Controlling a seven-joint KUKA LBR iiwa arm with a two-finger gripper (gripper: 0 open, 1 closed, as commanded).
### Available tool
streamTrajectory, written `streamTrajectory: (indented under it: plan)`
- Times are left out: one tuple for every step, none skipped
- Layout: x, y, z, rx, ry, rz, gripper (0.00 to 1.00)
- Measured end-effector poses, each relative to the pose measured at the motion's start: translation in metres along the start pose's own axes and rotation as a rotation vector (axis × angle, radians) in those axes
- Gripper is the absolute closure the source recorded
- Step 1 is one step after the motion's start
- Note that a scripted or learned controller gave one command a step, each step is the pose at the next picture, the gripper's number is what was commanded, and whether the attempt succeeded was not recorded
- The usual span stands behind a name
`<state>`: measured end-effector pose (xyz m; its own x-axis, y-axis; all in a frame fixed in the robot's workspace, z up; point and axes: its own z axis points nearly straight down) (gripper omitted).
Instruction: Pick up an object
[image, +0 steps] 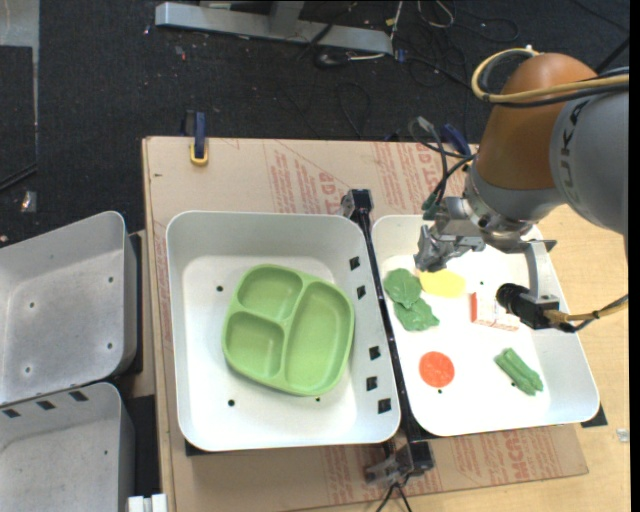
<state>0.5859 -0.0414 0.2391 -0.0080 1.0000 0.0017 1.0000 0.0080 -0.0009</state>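
Two shallow white bins were seen side by side on the desk (250, 165), which was covered by a brown board. The left bin (190, 330) was occupied by a green divided plate (289, 329) with three compartments, lying near the bin's middle. The right bin (575, 385) held several small things: a yellow flat piece (447, 285), a leafy green piece (409, 300), an orange-red round piece (436, 369), a dark green oblong piece (518, 369) and a small white-and-red piece (492, 315).

The arm (560, 130) was reached in from the right, and the pincer (436, 255) was lowered over the far part of the right bin. The yellow flat piece was found just below the pincer's tip, very close to it or touching it; contact could not be settled. The leafy green piece lay just beside the yellow one, on its left and slightly nearer the camera. The orange-red round piece and the dark green oblong piece were placed well apart from the pincer, toward the near edge of the bin.

Whether the pincer was released or clenched could not be told, and nothing was seen gripped in it.
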Motion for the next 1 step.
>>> streamTrajectory:
  plan:
    - [0.0506, 0.0161, -0.0085, -0.004, -0.001, 0.0, 1.0]
